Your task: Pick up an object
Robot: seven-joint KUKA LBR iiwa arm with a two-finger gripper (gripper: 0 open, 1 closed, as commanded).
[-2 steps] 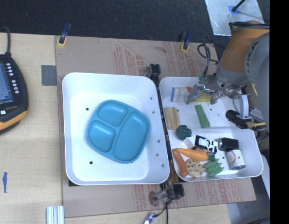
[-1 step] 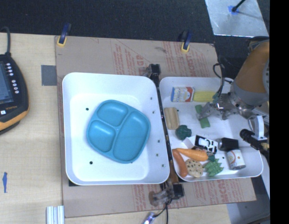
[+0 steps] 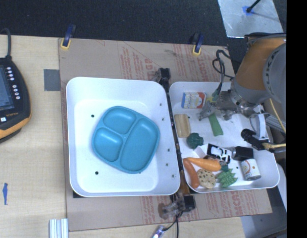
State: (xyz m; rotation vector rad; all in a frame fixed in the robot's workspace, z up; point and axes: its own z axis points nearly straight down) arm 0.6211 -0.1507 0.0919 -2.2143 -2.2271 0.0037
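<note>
The end effector (image 3: 216, 112) sits low in the right bin (image 3: 272, 181), at its upper middle, with grey metal parts spread around the top of a green stick-shaped object (image 3: 216, 126); whether it is open or closed on that piece cannot be told from this slanted view. The green piece is narrow, flat-sided and tilted slightly, its upper end hidden among the metal parts and its lower end lying free on the white floor. Just left of the end effector lies a small white carton (image 3: 193, 100) with red and blue print. Below that, a pale wooden block (image 3: 181, 125) rests along the bin's left wall, and a dark green lump (image 3: 194, 141) lies near its lower end. Further down are a black-and-white item (image 3: 219, 152), an orange carrot (image 3: 203, 163), a speckled round cookie (image 3: 207, 178), a leafy green piece (image 3: 227, 178) and a small can (image 3: 250, 169). The left bin (image 3: 79, 133) holds a blue divided plate (image 3: 126, 139). Both bins rest on the worktop (image 3: 29, 172).
</note>
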